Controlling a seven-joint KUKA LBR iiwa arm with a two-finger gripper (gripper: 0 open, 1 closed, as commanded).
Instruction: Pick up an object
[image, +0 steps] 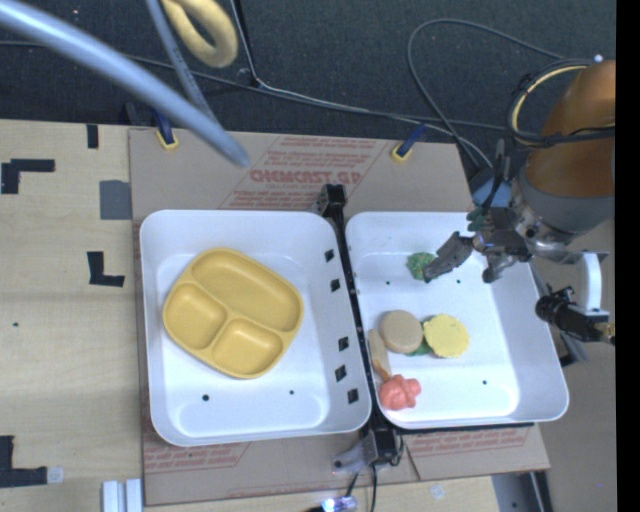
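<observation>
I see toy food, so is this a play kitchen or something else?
Probably a robot test bench in a lab, not a kitchen. A grey and orange arm reaches over two white bins, cables trail across the bench, and the toy food looks like practice pieces for picking.

A pale wooden bench (60, 330) carries a sheet of brown cardboard (300, 170) with red print. Black tape marks (100, 268) dot the wood. Beyond the far edge lies dark carpet (330, 50), crossed by black cables (440, 70). The light is even.
</observation>
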